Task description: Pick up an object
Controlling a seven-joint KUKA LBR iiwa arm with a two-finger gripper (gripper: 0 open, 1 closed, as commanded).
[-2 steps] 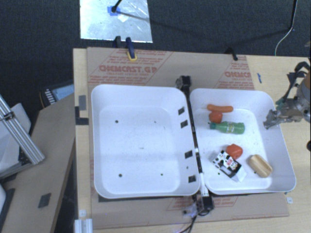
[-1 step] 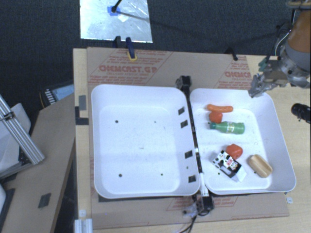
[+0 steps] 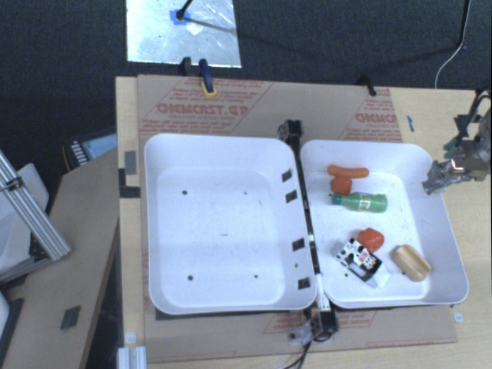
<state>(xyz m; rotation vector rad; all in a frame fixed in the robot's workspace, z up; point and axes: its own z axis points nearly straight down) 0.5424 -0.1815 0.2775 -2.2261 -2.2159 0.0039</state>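
Five objects in right bin (image 3: 430,206), claw (image 3: 442,174) beside its rim

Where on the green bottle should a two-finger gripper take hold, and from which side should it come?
Judging by its pose, grip the green bottle across its wider body, coming straight down from above. It lies flat, lengthwise left to right, so its long sides are exposed; the orange sausage sits close behind.

A dark carpet (image 3: 323,21) covers the floor beyond the bench (image 3: 430,106), which is topped with brown cardboard (image 3: 254,102) printed in red letters. A shiny metal sheet (image 3: 183,21) lies on the carpet. An aluminium rail (image 3: 31,214) slants at left.
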